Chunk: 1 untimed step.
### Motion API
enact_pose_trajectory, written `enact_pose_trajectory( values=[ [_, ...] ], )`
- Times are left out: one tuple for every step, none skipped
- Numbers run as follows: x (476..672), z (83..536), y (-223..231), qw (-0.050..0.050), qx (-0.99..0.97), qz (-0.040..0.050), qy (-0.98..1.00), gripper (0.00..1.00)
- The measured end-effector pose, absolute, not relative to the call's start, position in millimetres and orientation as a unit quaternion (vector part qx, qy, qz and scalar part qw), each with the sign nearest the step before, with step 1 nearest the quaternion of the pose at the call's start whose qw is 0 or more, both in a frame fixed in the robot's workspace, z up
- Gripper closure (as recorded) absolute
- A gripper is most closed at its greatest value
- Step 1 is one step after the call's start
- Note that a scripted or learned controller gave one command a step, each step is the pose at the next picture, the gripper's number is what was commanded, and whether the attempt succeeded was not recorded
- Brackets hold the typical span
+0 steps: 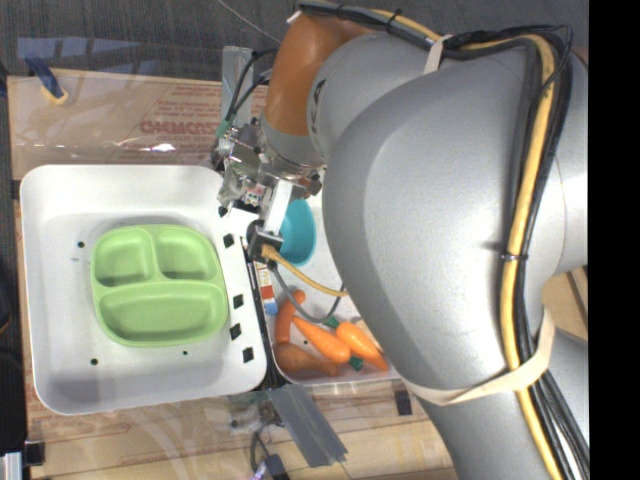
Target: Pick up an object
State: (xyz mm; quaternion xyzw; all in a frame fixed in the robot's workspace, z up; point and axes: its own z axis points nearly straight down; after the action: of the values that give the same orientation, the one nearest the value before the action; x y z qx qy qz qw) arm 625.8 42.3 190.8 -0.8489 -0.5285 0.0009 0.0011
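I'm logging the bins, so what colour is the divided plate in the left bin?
Light green: the divided plate shows best in the camera view, lying in the left white bin.

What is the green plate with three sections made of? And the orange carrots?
The green three-section plate looks like moulded plastic: one even colour, soft sheen, rounded dividers. The orange carrots are probably plastic toy food, judging by their smooth, glossy, uniform skins, though rubber is possible.

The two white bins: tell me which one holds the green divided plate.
The left bin holds the green divided plate. The right bin, largely covered by the arm, holds orange carrots and a teal bowl instead.
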Motion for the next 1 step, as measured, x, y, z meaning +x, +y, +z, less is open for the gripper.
enact_pose_trajectory(
  values=[
    [609.6, 252.2, 77.7, 0.001, -0.939, -0.0001, -0.345, 1.00]
  ],
)
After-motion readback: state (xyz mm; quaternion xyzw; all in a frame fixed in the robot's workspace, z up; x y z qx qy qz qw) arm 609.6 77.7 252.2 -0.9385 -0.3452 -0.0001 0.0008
